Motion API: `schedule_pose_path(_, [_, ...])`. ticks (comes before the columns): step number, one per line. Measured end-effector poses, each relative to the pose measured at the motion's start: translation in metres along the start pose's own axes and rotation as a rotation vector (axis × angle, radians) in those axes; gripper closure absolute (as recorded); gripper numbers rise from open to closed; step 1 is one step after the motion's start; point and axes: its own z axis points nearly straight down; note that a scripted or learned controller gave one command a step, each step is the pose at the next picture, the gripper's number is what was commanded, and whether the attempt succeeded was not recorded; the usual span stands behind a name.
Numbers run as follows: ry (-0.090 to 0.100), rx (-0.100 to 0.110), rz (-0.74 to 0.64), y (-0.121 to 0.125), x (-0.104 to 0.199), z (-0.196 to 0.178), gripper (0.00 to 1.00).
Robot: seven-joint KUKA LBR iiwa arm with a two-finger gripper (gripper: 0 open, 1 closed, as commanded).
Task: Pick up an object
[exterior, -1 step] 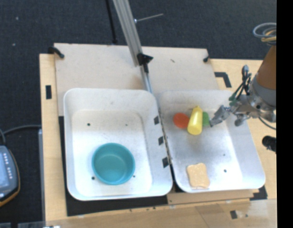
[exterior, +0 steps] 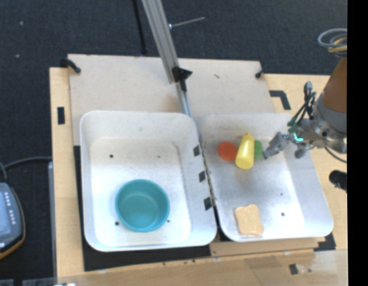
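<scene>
Progress: nothing lifted yet | your gripper (exterior: 278, 146) hangs beside yellow bottle (exterior: 246, 151), grip state unreadable | grasp and lift remain

Slanted metal pole (exterior: 163, 31) behind bins; handheld controller (exterior: 5, 219) at left edge.

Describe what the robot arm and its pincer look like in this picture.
The arm shows an orange-brown section above a grey wrist. Thin dark cables loop beside the wrist. The pincer is grey metal with dark parts, and a small green-blue light glows at its base. Finer details are too small to tell.
</scene>
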Motion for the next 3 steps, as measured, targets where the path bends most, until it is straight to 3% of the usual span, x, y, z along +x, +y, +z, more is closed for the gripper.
schedule_pose_path(2, [-0.001,0.007,0.003,0.001,-0.015,0.115,0.0])
schedule_pose_path(3, [-0.002,0.004,0.004,0.001,-0.016,0.141,0.0])
